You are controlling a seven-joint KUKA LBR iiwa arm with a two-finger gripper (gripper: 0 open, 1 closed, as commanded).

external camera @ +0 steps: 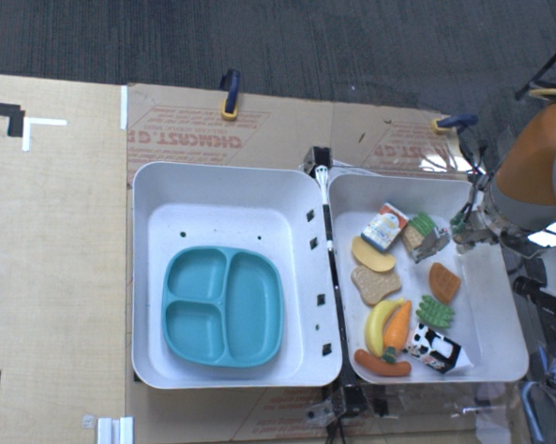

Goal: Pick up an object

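Robot lab: clamped cardboard (293, 128), 2 bins (224, 190).

— Where is the arm (537, 157)?

— At the right edge of the frame, in the upper half, with its orange band rounded and large toward the camera.

— And the gripper (438, 243)?

— It reaches leftward and down from the wrist, at mid-right. How its jaws stand is too small and blurred to tell.

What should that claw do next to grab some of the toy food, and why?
Probably drop straight down. The gripper sits at the right bin's far end, right by the green-topped packet, with nothing seen held; that packet looks the closest thing to grab.
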